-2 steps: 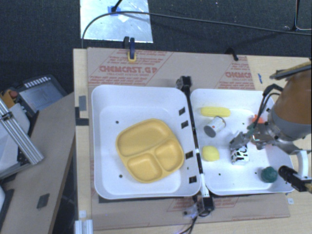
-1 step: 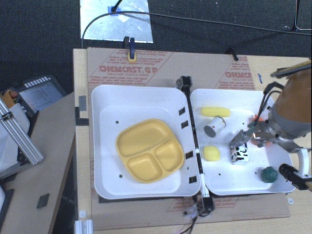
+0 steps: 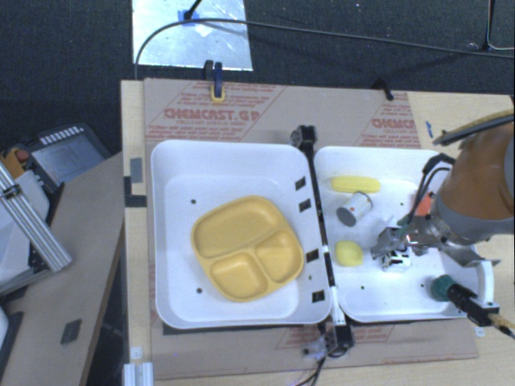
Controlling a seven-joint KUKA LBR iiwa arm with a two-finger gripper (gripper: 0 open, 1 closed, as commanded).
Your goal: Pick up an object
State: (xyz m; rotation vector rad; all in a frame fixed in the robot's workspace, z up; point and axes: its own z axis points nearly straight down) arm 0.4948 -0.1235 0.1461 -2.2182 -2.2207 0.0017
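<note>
From the camera view, your end effector (image 3: 394,252) sits low in the right bin (image 3: 378,153), towards its near half, with the arm (image 3: 483,183) coming in over the bin's right side. Whether it is released or clenched you cannot tell from here, as the metal parts blur together, and nothing shows in its grasp. The nearest candidate is the lemon (image 3: 348,253), just to the left of the end effector on the bin floor, close to the wall between the two bins. To do this step well, I'd first make sure the end effector is released. Then shift left until it is centred over the lemon, come straight down and close across its middle; off centre, a rounded thing will likely squirt out sideways. Watch that dividing wall on the far side of the lemon, since it leaves little room. The lemon looks small, plump and plain yellow, with a smooth skin, so expect it to roll if nudged. Behind it lies a grey can (image 3: 354,208) on its side, and further back a long yellow piece (image 3: 356,185); both are apart from the lemon. The left bin (image 3: 173,215) holds a yellow divided tray (image 3: 245,248), well away from your reach.
</note>
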